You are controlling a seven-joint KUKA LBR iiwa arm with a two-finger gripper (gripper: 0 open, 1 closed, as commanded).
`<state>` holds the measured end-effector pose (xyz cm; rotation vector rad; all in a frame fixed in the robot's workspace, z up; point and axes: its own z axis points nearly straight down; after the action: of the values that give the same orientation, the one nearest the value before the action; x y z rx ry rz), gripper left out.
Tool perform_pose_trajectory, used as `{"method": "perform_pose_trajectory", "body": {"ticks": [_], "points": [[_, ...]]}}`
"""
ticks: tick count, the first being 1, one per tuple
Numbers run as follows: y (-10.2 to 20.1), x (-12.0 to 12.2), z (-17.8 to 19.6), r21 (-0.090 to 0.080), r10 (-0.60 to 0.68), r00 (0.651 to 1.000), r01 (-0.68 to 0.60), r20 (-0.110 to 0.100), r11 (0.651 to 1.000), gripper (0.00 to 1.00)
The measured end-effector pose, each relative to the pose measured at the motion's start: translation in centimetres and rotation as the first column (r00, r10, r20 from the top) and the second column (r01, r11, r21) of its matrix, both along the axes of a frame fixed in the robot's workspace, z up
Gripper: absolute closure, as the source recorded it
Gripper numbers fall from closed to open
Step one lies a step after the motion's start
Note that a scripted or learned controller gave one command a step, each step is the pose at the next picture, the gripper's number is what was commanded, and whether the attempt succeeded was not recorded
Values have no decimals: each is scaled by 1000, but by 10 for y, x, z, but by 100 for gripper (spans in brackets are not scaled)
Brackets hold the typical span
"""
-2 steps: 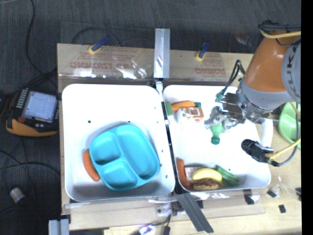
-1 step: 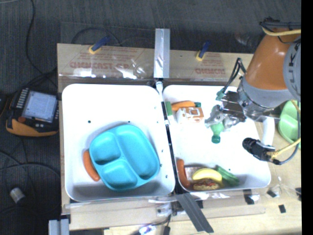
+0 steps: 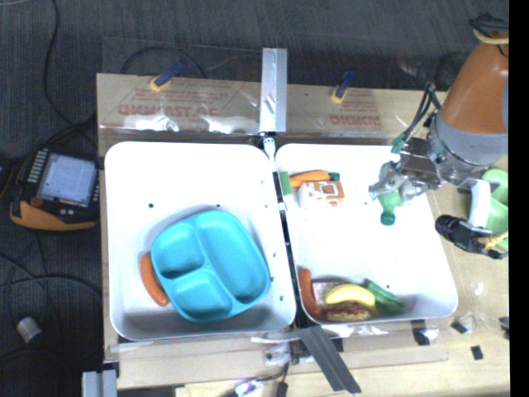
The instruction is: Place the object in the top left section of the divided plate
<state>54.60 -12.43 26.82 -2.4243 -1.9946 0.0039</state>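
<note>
1. Two shallow white bins sit side by side on the bench; the left bin (image 3: 124, 222) holds a blue divided plate (image 3: 211, 263), the right bin (image 3: 430, 246) a scatter of toy food.

2. From the right, the grey-and-orange arm (image 3: 479, 98) reaches over the right bin's upper right part, its gripper (image 3: 395, 190) hanging above the white floor.

3. Just under the gripper shows a small green object (image 3: 388, 216). It looks to be caught at the fingertips and lifted, but from this slant I cannot tell for sure whether the fingers are closed on it or how wide they stand.

4. Against the divider near the top of the right bin lie a carrot (image 3: 310, 176) and a small orange-and-white box (image 3: 322, 193); along its lower edge are a banana (image 3: 350, 294), a burger-like piece (image 3: 347, 311) and a green vegetable (image 3: 384, 298).

5. An orange sausage (image 3: 151, 279) lies in the left bin beside the plate's left rim.

6. By my reading, the pick is in hand and nothing has yet reached the plate.

7. Next comes a carry leftward across the divider to the plate's top left section (image 3: 173, 257), well apart from the gripper, then a low release so the piece stays inside that compartment's ridges.
</note>
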Motion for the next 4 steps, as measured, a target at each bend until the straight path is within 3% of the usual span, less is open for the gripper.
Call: {"method": "perform_pose_trajectory", "body": {"ticks": [4], "points": [[8,2,30,6,14,1000,-14,-14,1000,100]]}}
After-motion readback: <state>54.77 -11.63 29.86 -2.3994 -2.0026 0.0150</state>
